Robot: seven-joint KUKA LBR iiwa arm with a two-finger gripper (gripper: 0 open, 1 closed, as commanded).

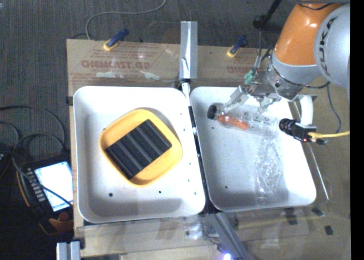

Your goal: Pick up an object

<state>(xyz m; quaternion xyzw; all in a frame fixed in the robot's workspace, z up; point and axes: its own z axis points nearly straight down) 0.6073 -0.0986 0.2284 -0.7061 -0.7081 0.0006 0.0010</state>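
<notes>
A clear plastic bottle [236, 121] with orange inside and a dark cap lies on its side near the back of the right bin [296, 196]. My gripper [249, 104] hangs just above it, at the end of the grey and orange arm. Its fingers [234, 101] are spread apart, one toward the cap end and one over the bottle's other end; nothing is clamped between them. A yellow block [142, 146] with a black ribbed top rests in the middle of the left bin [91, 196].
A crumpled clear plastic wrap [267, 168] lies in the right bin, in front of the bottle. A black cable plug [291, 128] juts from the arm over the bin's right side. A raised divider [193, 139] separates the bins.
</notes>
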